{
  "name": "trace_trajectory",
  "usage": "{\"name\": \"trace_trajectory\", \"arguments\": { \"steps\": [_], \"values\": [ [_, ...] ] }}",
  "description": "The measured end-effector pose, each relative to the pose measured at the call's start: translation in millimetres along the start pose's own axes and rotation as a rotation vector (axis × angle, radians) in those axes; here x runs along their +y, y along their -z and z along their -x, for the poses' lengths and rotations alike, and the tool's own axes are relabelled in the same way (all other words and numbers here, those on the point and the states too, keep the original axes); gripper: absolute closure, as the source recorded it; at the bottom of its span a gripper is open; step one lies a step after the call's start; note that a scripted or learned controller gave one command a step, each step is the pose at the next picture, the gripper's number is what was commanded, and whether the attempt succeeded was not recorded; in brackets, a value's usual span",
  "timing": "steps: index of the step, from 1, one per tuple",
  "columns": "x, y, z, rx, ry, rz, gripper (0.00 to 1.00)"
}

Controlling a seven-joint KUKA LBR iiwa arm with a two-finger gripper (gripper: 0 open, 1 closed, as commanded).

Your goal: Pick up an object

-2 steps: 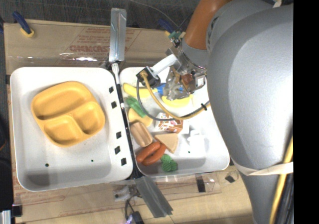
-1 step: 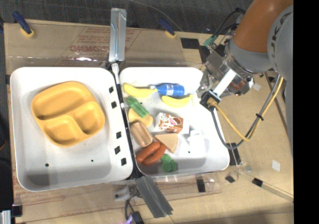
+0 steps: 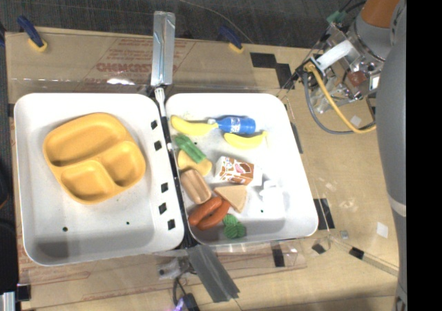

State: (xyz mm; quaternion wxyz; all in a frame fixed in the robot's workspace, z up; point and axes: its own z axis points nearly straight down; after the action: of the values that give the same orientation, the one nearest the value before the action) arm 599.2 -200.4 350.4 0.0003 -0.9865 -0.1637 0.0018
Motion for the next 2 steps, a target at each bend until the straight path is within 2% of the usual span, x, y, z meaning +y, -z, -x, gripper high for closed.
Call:
{"name": "trace_trajectory", "arguments": {
  "steps": [1,2],
  "values": [
    [-13,-28,65,-0.002,-0.078,-0.004,1.00],
    [-33,-214,-2,-0.012,-0.083,-0.010,1.00]
  ]
}}
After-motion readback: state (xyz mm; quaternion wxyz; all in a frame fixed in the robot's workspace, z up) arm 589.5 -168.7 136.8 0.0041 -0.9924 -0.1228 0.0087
